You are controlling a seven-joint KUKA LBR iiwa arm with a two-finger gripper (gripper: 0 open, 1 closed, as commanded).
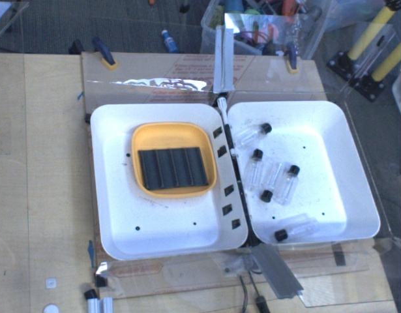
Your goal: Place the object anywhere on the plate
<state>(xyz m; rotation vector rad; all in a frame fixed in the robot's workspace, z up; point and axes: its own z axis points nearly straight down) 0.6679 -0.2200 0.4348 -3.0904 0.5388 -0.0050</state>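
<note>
From above, the wooden worktop carries two shallow white bins side by side, the left bin and the right bin, which meet along a seam marked with a row of small black squares. In the left bin sits the yellow plate, a rounded square. A dark ribbed block lies flat on it and covers most of its floor. The block's long axis runs left to right across the view, and its ribs run across that axis. It bears no label that can be seen. Five clear vials with black caps lie on their sides in the right bin, well apart from the plate. The top vial points its cap up and to the right. The second vial has its cap toward the far side. Just beside it, the third vial lies reversed, cap toward the near side. The fourth vial tilts its cap up and right. The fifth vial, near the front wall, points its cap left. None shows readable print. Behind the bins, a brown board carries a strip of tape with faint reddish writing, too blurred to read. Beyond it stands a clear box of clutter.
</note>
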